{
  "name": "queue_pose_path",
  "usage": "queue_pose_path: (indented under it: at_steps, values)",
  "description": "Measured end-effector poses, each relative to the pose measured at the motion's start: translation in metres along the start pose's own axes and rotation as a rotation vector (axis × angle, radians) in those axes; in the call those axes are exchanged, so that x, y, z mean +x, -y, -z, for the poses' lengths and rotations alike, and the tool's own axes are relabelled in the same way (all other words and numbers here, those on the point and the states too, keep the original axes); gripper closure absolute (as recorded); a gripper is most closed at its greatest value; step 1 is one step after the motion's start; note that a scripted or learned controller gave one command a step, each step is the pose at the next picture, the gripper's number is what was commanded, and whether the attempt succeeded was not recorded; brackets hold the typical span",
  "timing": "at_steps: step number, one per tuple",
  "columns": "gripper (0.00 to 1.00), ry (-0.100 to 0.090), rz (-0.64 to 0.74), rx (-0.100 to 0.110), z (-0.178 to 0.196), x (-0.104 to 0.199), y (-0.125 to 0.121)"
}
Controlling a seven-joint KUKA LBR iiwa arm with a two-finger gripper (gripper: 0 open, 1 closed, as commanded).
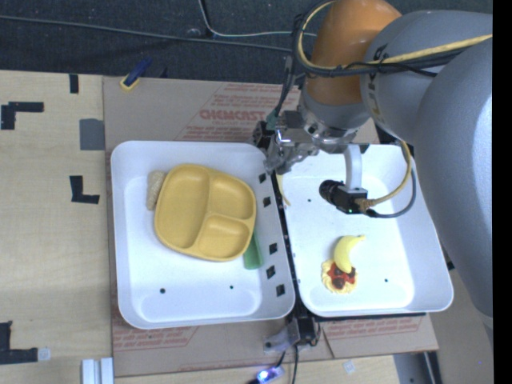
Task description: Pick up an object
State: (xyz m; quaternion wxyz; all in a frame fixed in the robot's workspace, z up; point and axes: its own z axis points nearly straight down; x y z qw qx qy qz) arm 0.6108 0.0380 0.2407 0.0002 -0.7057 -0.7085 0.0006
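Note:
My gripper [279,149] hangs over the top of the divider between the two bins, at the back edge of the right bin [400,294]. Nothing is visibly held in it. A yellow banana [347,250] lies in the front middle of the right bin, touching a small yellow-and-red toy food piece [339,278] just in front of it. Both lie well in front of the gripper. In the left bin [192,302] a yellow divided plate [205,211] lies on a tan piece [154,189] at its left and a green piece [253,255] at its lower right.
The grey arm with its orange band [352,38] covers the back right of the scene and the right bin's right side. A black plug on a cable loop [342,195] hangs from the wrist over the right bin. Black clips run along the divider [276,254].

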Motion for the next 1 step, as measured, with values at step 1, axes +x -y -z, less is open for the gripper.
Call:
queue_pose_path:
  at_steps: [1]
  values:
    - [1.0, -0.001, 0.003, 0.0, -0.0019, 0.0601, 0.0054]
